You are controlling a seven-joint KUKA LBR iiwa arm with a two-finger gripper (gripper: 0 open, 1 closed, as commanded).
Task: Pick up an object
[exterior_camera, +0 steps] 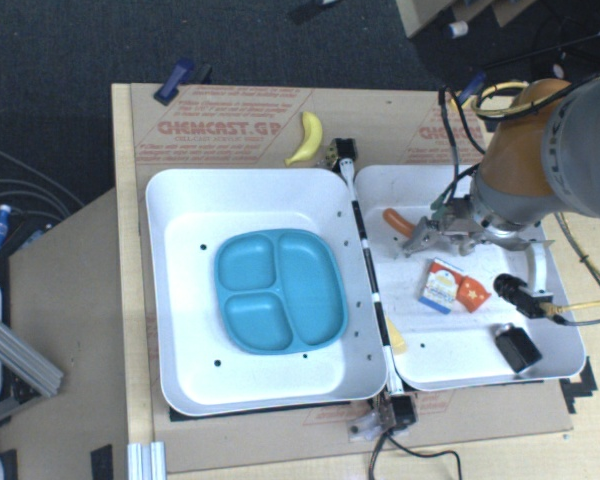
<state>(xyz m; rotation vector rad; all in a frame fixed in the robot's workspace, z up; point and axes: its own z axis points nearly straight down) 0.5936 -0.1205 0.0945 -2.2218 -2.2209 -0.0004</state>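
In the right bin [450, 360], at its far left part, my jaws hung low over the white floor, with my grey arm [570, 153] reaching in from the right. Whether the jaws were open or closed I could not tell; the metal there was too tangled to read, and I saw nothing held between them.

The nearest thing, and by my judgement the likeliest to pick up, was an orange carrot-shaped piece [398, 221]. It lay just left of the jaws and slightly farther back, very close to them or touching. Its long axis ran from far-left to near-right, so I judged the jaws would have to close across that line.

On the near side of the jaws lay a small red, white and blue packet [448, 288], its print too small to read. A black block [517, 348] sat well apart, at the near right.

The left bin [180, 230] held a blue divided plate [280, 290]. Beyond it a banana [305, 140] lay on the brown surface [130, 218], printed in red "CHEMCAST GP".
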